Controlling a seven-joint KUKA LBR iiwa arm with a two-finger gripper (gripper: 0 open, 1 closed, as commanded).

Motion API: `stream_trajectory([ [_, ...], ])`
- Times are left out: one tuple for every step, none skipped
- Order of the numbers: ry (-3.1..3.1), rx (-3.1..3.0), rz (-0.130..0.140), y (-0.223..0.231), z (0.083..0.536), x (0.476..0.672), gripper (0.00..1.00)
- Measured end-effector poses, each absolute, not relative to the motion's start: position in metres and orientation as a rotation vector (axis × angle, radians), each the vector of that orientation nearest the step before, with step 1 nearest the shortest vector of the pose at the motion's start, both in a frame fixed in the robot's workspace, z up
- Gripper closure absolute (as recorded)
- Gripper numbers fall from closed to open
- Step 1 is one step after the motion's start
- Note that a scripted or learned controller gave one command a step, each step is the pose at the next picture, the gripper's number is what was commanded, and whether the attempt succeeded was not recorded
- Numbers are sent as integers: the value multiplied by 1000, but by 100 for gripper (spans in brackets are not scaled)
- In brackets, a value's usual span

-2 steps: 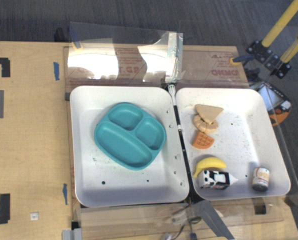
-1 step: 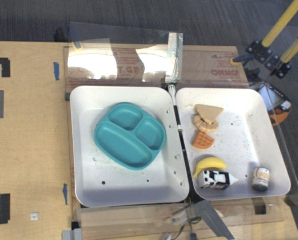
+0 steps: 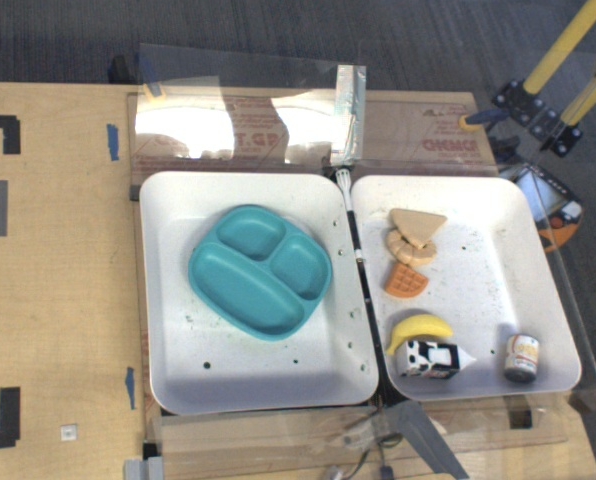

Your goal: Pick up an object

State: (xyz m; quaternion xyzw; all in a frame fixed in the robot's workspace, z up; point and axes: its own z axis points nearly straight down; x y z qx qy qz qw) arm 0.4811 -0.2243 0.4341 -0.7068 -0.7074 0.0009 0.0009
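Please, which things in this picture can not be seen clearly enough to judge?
- Small jar, right bin, camera view: its label is too small to read.
- Black-and-white toy: it covers the banana's lower edge; its own shape is too blurred to name.
- Tan pieces above the waffle: they overlap, so their number is unclear.
- Teal plate, left bin: compartment depth cannot be judged.
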Motion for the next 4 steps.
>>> stream_trajectory([
  [-2221, -2220, 2, -224, 434, 481, 100],
  [-2226, -2213, 2, -150, 434, 482, 100],
  [-2220, -2226, 3, -226, 434, 481, 100],
  [-2226, -2211, 4, -103, 409, 482, 100],
])
